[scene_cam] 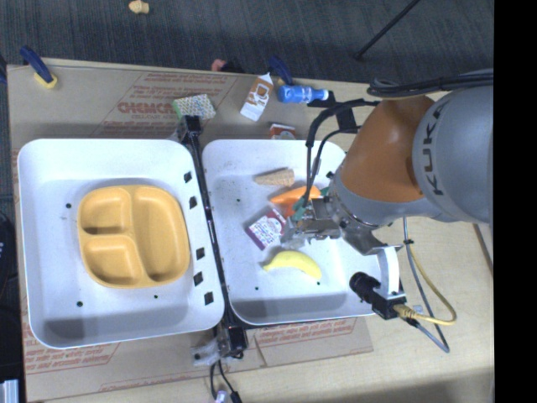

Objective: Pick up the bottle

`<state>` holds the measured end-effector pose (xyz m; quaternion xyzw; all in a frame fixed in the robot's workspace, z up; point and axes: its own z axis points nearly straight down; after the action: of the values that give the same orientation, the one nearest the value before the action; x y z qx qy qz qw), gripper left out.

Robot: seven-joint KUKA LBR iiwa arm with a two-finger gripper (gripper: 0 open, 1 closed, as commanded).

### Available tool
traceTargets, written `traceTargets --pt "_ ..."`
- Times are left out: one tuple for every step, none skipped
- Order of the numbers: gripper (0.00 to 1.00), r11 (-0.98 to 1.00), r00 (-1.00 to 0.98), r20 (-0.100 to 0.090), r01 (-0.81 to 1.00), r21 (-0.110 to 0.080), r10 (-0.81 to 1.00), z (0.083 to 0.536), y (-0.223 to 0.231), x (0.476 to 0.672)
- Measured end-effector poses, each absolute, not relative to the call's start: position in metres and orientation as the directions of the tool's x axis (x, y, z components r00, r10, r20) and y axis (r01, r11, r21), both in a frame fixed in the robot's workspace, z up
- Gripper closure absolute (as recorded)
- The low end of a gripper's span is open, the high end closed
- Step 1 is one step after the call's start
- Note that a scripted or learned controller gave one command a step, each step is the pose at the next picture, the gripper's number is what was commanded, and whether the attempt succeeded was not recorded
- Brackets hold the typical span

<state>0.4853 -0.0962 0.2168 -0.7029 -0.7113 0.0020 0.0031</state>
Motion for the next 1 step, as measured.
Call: traceTargets --pt "1.00 0.018 -0.018 0.000 1.000 -0.002 1.000 0.2218 -0.1507 0.4761"
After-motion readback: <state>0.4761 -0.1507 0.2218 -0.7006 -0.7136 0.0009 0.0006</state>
